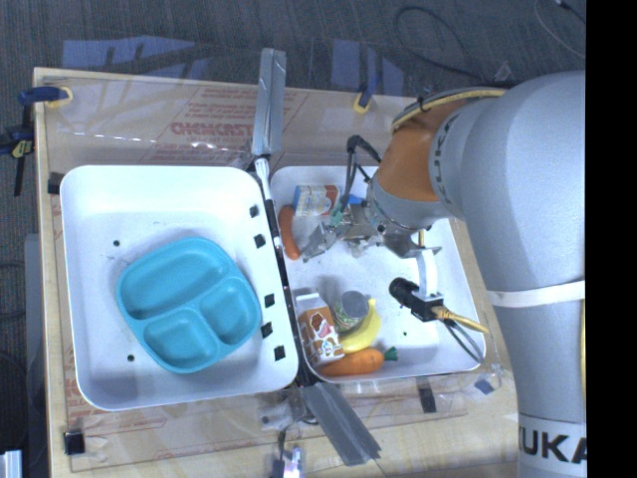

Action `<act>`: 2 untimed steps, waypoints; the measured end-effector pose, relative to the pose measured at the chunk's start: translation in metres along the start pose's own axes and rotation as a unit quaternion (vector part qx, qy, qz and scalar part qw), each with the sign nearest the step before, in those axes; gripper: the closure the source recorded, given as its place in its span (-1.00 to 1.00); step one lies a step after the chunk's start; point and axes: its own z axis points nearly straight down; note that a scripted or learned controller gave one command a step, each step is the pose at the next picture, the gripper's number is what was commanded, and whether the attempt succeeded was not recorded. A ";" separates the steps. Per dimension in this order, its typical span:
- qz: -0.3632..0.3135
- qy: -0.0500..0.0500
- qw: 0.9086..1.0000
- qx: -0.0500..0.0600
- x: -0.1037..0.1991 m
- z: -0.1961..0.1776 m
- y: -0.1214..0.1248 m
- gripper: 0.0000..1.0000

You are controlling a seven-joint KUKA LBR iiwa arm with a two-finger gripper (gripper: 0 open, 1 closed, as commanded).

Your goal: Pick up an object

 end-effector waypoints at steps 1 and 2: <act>0.060 -0.001 0.998 -0.003 -0.059 -0.070 -0.039 -1.00; 0.030 0.000 1.000 -0.002 -0.031 0.008 -0.116 -1.00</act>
